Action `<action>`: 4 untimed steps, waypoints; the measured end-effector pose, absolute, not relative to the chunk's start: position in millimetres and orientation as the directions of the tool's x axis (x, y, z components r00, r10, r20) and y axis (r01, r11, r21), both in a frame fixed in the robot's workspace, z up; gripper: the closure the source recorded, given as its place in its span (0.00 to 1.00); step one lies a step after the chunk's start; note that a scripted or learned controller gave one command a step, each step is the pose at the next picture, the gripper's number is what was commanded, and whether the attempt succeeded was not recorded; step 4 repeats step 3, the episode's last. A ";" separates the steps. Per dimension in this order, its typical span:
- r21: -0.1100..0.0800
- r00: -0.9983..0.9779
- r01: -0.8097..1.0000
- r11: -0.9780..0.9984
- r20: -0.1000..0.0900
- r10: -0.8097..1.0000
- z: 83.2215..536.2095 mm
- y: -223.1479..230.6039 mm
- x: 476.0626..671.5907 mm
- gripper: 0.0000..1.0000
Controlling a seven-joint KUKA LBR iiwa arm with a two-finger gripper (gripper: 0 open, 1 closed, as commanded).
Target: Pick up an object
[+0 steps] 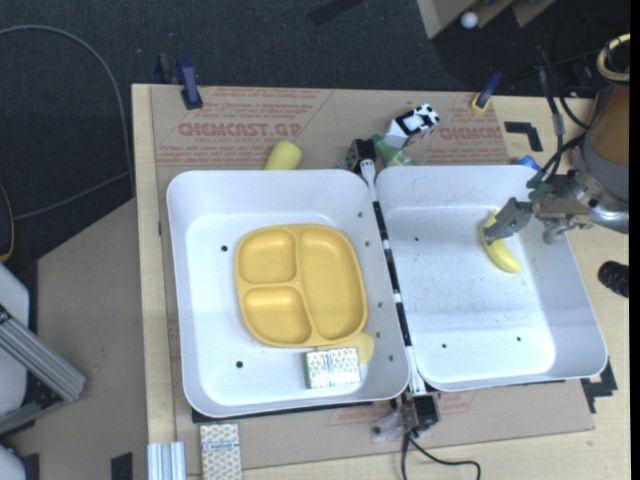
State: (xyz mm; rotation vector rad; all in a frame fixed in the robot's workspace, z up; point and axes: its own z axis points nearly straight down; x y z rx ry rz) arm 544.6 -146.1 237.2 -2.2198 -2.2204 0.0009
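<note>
The banana [501,254] lies in the right bin [470,358], near its far right side, slanting down to the right, just under the claw [505,224], whose grip I cannot tell.

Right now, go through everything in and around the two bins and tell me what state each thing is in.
Divided yellow plate: flat, right way up, in the left bin.
Small patterned packet: flat, at the plate's near edge.
Banana: lying in the right bin, at the hand's fingertips.
Hand: low over the banana; grip unclear.
Yellow object: on the bench behind the left bin.
</note>
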 end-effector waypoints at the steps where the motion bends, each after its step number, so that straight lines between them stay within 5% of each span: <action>1: -0.005 0.001 1.000 -0.001 0.001 1.000 92.1 -185.1 582.3 0.00; 2: 0.001 0.000 1.000 0.000 0.000 1.000 103.9 -185.0 584.2 1.00; 3: 0.011 -0.002 1.000 0.002 0.000 1.000 88.7 -98.6 614.7 1.00; 4: 0.011 -0.002 1.000 0.002 0.000 1.000 88.7 -98.6 614.7 1.00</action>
